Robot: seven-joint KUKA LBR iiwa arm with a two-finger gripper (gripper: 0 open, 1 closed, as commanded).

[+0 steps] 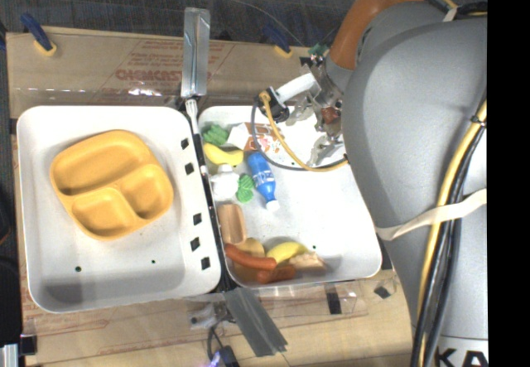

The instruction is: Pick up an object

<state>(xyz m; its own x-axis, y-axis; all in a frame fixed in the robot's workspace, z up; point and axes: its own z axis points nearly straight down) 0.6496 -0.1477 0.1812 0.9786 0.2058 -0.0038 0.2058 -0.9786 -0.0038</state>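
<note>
Overhead, the grey arm (pixel 414 117) takes up the right side of the view, its orange band (pixel 368 9) at the top, and it hangs over the right edge of the right bin (pixel 348 216). The left bin (pixel 41 216) sits just beside the right one, the two touching along a central divide; it holds one yellow divided tray (pixel 112 183), lying at a slight tilt toward its upper left half. The right bin holds a cluster of small things along its left wall and near edge. The gripper (pixel 319 129) is low over the upper part of the right bin, near the far wall, with a yellow cable (pixel 286 154) looping beneath it; cannot tell whether it is open or closed, and nothing can be seen held in it. A blue bottle (pixel 262 178) with a white cap lies tilted near the bin's middle left, apart from the gripper. Just left of it sits a small green piece (pixel 245 187); above that a banana (pixel 222 155) and a green vegetable (pixel 215 135) against the left wall. A printed packet (pixel 261 140) lies between bottle and gripper. Lower down, a brown bun-like piece (pixel 232 223) stands along the left wall. At the near edge lie a red sausage (pixel 251 260), a second yellow fruit (pixel 286 252), and a pale piece (pixel 310 261), all touching or close together.
</note>
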